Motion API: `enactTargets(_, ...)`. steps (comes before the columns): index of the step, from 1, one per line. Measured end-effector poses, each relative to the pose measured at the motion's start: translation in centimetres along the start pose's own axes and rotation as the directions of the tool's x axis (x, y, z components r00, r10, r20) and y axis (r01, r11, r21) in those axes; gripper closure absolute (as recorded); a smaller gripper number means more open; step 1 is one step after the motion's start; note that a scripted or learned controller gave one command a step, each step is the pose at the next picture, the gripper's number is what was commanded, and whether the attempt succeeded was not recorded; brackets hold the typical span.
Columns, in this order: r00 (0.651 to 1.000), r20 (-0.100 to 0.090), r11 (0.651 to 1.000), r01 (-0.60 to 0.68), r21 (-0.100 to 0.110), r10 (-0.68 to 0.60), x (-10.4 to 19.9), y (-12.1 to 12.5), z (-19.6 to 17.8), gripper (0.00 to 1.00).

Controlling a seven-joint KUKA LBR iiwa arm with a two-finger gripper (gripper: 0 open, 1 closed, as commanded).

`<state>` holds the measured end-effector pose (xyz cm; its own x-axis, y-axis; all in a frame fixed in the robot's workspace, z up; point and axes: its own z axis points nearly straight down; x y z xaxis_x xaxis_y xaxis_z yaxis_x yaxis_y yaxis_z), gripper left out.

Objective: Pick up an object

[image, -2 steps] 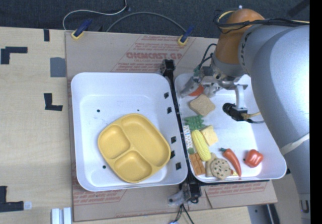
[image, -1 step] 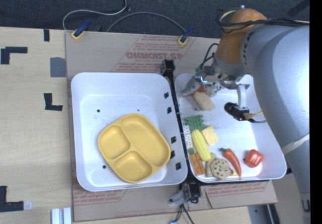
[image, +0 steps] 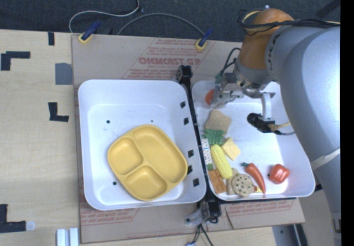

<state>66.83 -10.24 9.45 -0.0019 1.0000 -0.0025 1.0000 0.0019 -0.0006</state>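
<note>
My gripper (image: 224, 93) is down in the far left corner of the right bin (image: 260, 148), under the orange band of the arm. A small red-orange toy (image: 209, 97) lies just to its left, against the bin wall. Nearer the front lie a tan bread slice (image: 218, 121), a green leafy piece (image: 214, 136), a yellow cheese wedge (image: 231, 149), a corn cob (image: 221, 161), a red chili (image: 255, 176), a red pepper (image: 279, 173) and a cookie (image: 241, 184). I see nothing lifted off the bin floor.
The left bin (image: 133, 104) holds a yellow divided plate (image: 146, 161). A black divider rail (image: 191, 123) runs between the bins. The grey arm (image: 310, 84) covers the right bin's far right side. A cable (image: 138, 15) lies beyond the bins.
</note>
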Motion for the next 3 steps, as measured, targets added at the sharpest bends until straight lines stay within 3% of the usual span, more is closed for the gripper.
enactTargets(1,1.000,0.001,1.000,0.000,0.001,0.000,0.0,0.0,0.1,0.00)
enactTargets(3,1.000,0.000,1.000,-0.001,0.001,0.001,0.1,0.0,1.0,0.00)
